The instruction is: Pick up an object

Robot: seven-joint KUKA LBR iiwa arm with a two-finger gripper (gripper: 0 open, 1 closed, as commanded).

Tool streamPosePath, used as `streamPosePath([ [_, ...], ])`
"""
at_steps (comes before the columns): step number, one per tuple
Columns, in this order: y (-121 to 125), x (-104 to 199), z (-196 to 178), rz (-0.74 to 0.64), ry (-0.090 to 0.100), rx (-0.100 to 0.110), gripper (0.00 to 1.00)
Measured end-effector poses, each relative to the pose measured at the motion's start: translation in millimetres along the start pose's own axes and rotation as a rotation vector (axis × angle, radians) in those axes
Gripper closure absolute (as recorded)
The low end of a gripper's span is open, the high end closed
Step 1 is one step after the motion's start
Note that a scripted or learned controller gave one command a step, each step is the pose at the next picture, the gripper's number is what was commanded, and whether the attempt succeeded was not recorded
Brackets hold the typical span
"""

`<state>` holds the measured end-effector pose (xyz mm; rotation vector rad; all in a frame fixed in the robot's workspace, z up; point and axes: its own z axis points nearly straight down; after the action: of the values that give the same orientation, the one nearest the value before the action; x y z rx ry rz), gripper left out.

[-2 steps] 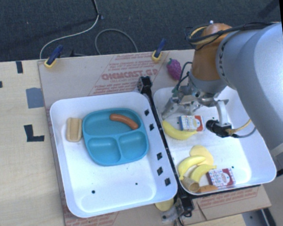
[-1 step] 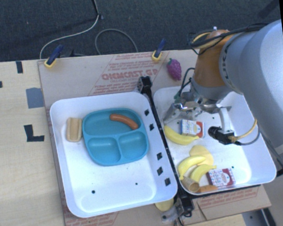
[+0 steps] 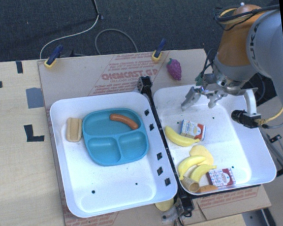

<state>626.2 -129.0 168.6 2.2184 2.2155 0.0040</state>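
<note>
Hovering over the far part of the right bin (image 3: 248,145), the gripper (image 3: 201,99) has its jaws spread wide with nothing between them. A banana (image 3: 179,138) and small carton (image 3: 191,129) lie just nearer.

arm (image 3: 254,29): bulky grey rounded casing | band (image 3: 234,37): orange, above wrist | wrist: grey metal | gripper (image 3: 201,99): two slim pale-grey fingers | cables: thin black loops over band, beside wrist | side fitting (image 3: 245,116): black knob on white bracket
</note>
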Motion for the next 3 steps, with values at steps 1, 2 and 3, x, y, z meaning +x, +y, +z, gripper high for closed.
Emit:
streamPosePath([
  [1,-22.9,27.7,81.0,-0.002,-0.009,-0.009,0.00],
  [2,20.6,-5.3,47.3,-0.002,0.000,0.001,0.00],
  [3,7.4,-26.3,78.9,-0.001,0.008,-0.003,0.00],
])
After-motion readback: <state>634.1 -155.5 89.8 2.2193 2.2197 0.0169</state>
